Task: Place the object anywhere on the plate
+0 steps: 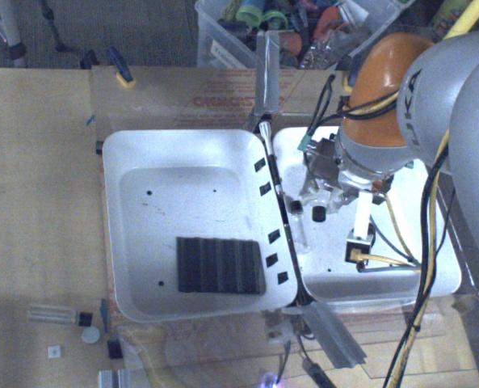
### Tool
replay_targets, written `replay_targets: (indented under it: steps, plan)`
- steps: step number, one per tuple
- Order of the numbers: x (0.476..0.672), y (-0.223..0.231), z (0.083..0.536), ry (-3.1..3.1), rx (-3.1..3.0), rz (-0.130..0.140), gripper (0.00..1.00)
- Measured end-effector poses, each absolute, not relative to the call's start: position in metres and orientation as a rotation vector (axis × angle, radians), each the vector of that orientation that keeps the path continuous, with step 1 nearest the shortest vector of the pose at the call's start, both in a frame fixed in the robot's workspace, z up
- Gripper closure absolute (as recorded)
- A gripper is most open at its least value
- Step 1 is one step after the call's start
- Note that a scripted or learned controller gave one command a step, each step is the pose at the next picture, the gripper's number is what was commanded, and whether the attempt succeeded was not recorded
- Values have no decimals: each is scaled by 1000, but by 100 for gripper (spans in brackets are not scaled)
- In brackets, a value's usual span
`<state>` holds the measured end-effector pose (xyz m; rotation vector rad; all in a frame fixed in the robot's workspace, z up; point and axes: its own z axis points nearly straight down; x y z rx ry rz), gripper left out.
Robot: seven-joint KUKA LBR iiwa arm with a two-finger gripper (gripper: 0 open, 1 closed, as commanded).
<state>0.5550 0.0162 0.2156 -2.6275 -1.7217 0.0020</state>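
Note:
The plate (220, 265) is a dark ribbed rectangle lying flat on the floor of the left bin (134, 168), toward its front right. My gripper (310, 207) hangs low over the left part of the right bin (336, 285), close to the divider between the bins and well to the right of and behind the plate. The wrist and its orange band (384, 63) cover much of that bin's floor. A small white and yellow piece (358, 245) shows just right of the gripper; I cannot tell whether it is a loose object or part of the arm's cabling.
A grey metal bar (279, 208) with black clips runs between the two bins. A clear tub of mixed objects (296, 10) stands behind the bins. Small loose items (81, 326) lie on the bench at front left. Cables (421, 249) hang over the right bin.

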Motion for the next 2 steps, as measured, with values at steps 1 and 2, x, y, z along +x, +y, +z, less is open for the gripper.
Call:
replay_targets:
  steps: [1,2]
  plan:
    - [640,76,184,-1188,-2908,5,100]
    - [658,172,233,-1038,-2965,2,100]
